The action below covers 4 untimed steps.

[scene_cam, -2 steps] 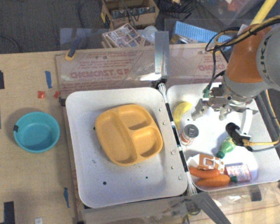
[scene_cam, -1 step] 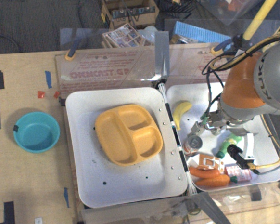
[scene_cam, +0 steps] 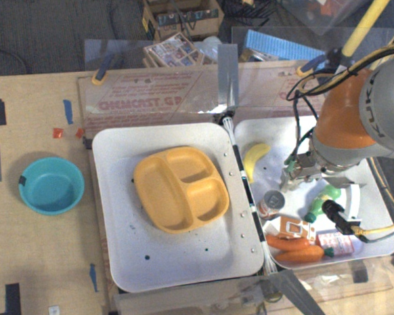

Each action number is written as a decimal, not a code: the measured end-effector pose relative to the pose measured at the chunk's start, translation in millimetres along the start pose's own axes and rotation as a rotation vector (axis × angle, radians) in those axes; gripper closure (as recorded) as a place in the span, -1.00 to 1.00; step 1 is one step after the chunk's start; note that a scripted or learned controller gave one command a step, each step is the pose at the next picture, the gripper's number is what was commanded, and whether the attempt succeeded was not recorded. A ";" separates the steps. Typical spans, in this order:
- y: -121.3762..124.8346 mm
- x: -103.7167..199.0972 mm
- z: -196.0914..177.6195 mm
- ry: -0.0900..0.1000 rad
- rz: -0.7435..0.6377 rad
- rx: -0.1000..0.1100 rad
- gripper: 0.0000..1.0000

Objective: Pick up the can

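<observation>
The can (scene_cam: 274, 200) is a small grey cylinder seen from its round top. It stands near the left wall of the right bin (scene_cam: 387, 240), just below a yellow banana (scene_cam: 255, 160). My gripper (scene_cam: 299, 176) hangs over the middle of that bin, a little to the right of the can and above it. Nothing shows between the gripper and the can, and the two look apart. The arm's grey and orange wrist covers the bin's upper right part.
Around the can lie a green bottle (scene_cam: 323, 202), a red and white box (scene_cam: 292, 229), an orange carrot (scene_cam: 297, 253) and a pinkish bottle (scene_cam: 341, 244). The left bin (scene_cam: 122, 247) holds a yellow divided plate (scene_cam: 181, 187). A teal bowl (scene_cam: 51, 185) sits on the bench at left.
</observation>
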<state>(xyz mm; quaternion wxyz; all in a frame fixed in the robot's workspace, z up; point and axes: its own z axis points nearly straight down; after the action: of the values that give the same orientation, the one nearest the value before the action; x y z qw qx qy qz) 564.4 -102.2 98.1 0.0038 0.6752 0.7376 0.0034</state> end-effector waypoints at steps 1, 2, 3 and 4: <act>-0.1 0.0 0.1 0.000 0.000 0.000 -1.00; 29.5 -25.1 10.8 0.001 -0.060 0.004 -1.00; -6.8 -80.3 -40.8 0.001 -0.157 0.009 -1.00; 59.7 -91.9 11.5 0.001 -0.244 0.009 -1.00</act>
<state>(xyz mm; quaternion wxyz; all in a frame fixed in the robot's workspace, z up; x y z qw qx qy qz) 632.1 -188.5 87.3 0.0012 0.5806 0.8142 -0.0001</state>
